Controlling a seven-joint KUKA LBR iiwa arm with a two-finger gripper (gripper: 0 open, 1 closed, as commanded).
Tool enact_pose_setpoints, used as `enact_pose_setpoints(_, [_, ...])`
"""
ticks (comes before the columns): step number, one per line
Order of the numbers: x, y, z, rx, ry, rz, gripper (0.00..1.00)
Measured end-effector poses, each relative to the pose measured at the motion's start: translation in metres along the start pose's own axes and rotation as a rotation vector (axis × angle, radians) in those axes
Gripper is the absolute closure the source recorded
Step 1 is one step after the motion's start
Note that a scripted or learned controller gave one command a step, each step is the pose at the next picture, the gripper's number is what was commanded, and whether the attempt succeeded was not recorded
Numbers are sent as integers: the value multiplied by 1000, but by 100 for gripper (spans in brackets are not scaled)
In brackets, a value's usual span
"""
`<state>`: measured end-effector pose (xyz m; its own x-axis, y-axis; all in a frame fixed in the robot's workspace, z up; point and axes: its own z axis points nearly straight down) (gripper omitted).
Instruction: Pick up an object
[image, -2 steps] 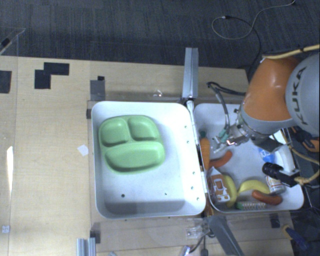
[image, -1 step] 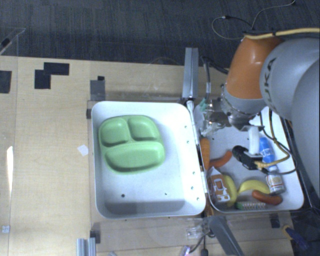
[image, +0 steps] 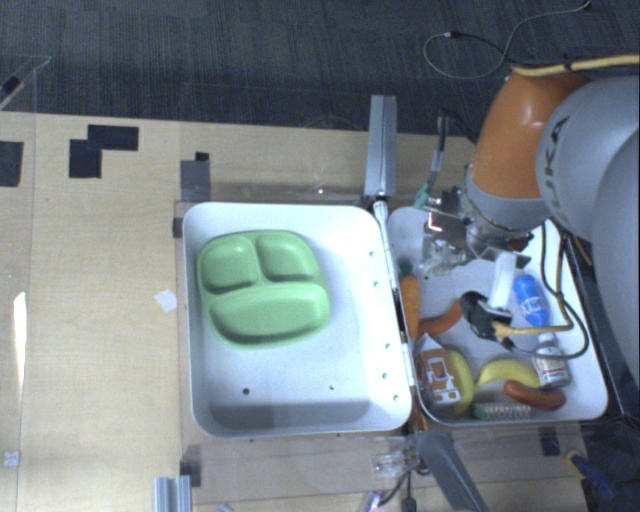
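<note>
Below the gripper lie a carrot, sausage, blue bottle, banana, can and small carton.

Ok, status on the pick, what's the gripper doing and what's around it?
Gripper low over right bin, upper left part. Nothing seen between fingers. Banana, blue bottle, carrot lie loose. Green tray in left bin.

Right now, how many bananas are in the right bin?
2. One banana lies near the bin's front left, beside a small carton; the other banana lies right of it, above a red sausage-like item. The arm may hide more.
</note>
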<state>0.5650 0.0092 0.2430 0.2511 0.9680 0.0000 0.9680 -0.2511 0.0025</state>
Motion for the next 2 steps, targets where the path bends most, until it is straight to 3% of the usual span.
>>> enact_pose_setpoints(1, [-19, -28, -36, -1, 1, 315, 100])
enact_pose_setpoints(2, [-107, 26, -23, 0, -1, 528, 100])
